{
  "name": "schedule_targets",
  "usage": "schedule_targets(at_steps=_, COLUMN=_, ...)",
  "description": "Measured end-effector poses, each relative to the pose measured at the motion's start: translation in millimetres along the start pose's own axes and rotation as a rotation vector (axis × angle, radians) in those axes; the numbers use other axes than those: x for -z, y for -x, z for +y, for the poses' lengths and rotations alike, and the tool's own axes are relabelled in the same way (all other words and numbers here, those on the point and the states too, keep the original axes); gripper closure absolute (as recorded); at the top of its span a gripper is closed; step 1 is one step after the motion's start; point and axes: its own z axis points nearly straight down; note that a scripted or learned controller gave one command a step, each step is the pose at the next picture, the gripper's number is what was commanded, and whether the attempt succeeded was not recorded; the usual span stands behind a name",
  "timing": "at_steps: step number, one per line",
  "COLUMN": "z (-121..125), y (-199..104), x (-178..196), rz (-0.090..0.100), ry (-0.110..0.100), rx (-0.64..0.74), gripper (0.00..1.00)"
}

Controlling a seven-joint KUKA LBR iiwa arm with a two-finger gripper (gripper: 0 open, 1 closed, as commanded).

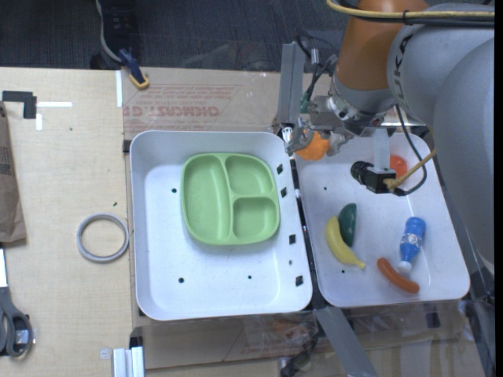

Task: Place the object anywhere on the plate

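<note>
While the green divided plate (pixel 230 199) sits bare in the left bin (pixel 149 234), the claw (pixel 305 138) hangs over the top left corner of the right bin (pixel 440 281) with a small orange object (pixel 314 146) at its tip, seemingly pinched between the fingers, though how far they stand apart I cannot tell. If that grip is real, the pick looks done; the carry leftward and the release onto the plate remain.
</note>
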Motion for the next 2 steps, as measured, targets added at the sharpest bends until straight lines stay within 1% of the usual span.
schedule_targets(at_steps=1, z=-5.7, y=-107.2, x=-49.7, rz=-0.001, ry=-0.002, rx=-0.001, gripper=1.00)
schedule_targets(at_steps=2, z=-5.5, y=-107.1, x=-49.5, rz=-0.001, ry=-0.002, rx=-0.001, gripper=0.00)
